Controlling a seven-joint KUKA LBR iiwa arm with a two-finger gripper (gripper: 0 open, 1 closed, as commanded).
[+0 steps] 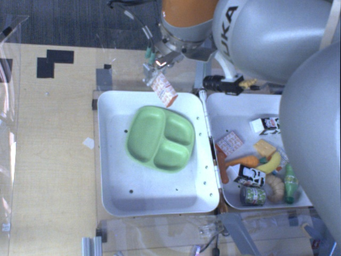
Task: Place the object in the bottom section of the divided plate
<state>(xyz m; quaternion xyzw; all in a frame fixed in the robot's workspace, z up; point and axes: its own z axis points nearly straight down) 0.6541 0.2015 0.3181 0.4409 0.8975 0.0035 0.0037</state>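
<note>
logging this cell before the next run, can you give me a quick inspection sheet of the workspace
surface: wooden bench bearing two white bins, left bin and right bin
job's things: green divided plate in the left bin; small packet between the fingers of the end effector, above the left bin's far rim
clutter: right bin holds banana, carrot, can, green bottle, small boxes
grippers: end effector shut on the packet
cables: black cable by the wrist
surroundings: dark carpet beyond the bench
</note>
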